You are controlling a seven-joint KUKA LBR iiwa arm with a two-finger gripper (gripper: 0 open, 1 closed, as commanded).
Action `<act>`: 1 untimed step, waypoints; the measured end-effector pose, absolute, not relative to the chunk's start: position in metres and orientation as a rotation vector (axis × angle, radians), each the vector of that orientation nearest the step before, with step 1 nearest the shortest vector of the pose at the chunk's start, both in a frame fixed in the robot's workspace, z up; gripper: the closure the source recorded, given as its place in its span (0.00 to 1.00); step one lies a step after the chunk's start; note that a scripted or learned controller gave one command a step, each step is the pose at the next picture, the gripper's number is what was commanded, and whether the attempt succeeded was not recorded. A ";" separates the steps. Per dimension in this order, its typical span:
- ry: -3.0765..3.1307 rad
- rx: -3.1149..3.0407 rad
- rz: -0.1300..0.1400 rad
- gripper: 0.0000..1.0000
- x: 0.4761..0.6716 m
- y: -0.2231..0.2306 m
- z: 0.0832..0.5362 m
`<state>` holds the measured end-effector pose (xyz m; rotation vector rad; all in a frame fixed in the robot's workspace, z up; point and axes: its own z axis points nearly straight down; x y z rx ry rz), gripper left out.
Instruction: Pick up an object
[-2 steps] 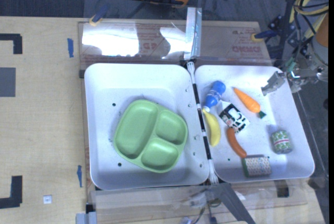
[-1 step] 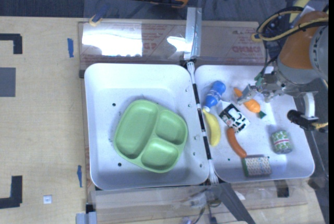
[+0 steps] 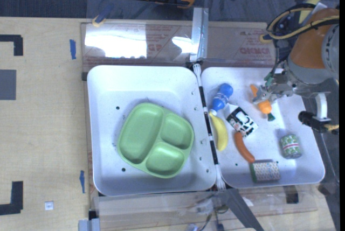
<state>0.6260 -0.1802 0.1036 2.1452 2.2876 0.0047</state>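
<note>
My gripper [image 3: 269, 91] hangs over the far right part of the right bin [image 3: 310, 173], below the arm's orange band. A small orange toy with a green tip [image 3: 266, 108] lies right under it, touching or nearly touching it. An orange bit [image 3: 253, 88] shows just to the gripper's left. Other loose things lie in this bin: a blue bottle [image 3: 221, 96], a yellow banana [image 3: 218, 132], a black-and-white box [image 3: 241, 120], an orange sausage-shaped toy [image 3: 244, 148], a green can [image 3: 290, 145] and a speckled cylinder [image 3: 264, 169].
The left bin [image 3: 102, 90] holds a green divided plate [image 3: 156, 139]. A raised rim [image 3: 204, 117] separates the two bins. A clear plastic wall [image 3: 145, 39] stands behind them. Cables [image 3: 291, 17] loop at the arm's base, far right.
</note>
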 end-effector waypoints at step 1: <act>2.163 2.277 0.001 1.00 0.620 -0.112 0.180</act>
